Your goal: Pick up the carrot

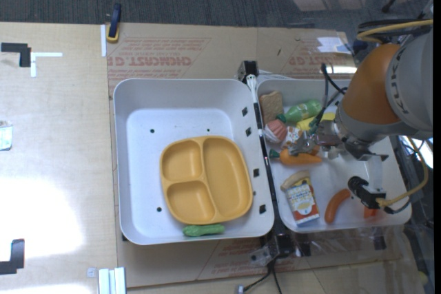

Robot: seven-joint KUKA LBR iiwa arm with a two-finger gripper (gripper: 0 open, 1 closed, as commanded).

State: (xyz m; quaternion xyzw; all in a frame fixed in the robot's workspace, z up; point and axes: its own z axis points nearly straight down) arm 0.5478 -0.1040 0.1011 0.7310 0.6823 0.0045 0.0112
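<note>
I see the left bin (131, 169) holding a yellow divided plate (205, 179) and a green pod (203, 231). The right bin (396, 213) holds a carton (302, 201), a sausage (335, 205) and the carrot (300, 158), orange and lying flat just below the tool (308, 139); whether the tool is gripping, I cannot tell.

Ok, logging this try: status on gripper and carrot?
Gripper low in right bin, over carrot. Grasp not confirmed. Green veg and red item crowd close.
</note>
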